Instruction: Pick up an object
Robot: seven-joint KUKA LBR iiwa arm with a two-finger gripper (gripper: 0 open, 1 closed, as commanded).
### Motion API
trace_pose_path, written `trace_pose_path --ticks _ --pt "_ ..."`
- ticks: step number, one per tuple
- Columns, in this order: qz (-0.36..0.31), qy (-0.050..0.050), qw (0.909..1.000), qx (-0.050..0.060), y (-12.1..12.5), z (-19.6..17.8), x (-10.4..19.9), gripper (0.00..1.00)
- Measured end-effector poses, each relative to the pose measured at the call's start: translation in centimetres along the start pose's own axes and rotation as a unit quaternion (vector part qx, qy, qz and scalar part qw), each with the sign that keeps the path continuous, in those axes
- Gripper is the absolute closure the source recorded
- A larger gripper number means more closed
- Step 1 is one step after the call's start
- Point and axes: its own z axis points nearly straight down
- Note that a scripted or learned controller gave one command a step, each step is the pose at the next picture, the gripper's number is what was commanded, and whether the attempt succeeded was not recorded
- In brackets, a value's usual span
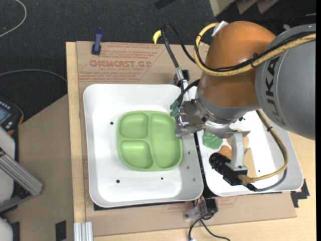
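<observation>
A light green divided plate (149, 140) lies in the middle of the left bin (100, 134). My gripper (181, 123) hangs over the plate's right rim, close to the wall between the two bins. In the right bin (283, 172) a small green thing (211, 140) and a small orange thing (226, 150) lie near the left wall, partly hidden under my wrist. The big orange and grey arm (241, 69) covers most of the right bin's far half.
Both bins rest on a brown board (120, 64) with red print. A blue clip (97, 41) sits at the board's far left corner. Cables run over the far edge near the gripper. Dark floor surrounds the bench.
</observation>
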Motion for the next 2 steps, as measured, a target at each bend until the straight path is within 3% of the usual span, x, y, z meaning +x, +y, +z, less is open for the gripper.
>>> trace_pose_path --ticks 1,2 --pt "0.003 0.000 1.0000 -0.006 2.0 -25.0 -2.4 1.00" --pt "0.002 -0.004 0.9999 0.013 -0.2 -10.8 0.7 1.00"
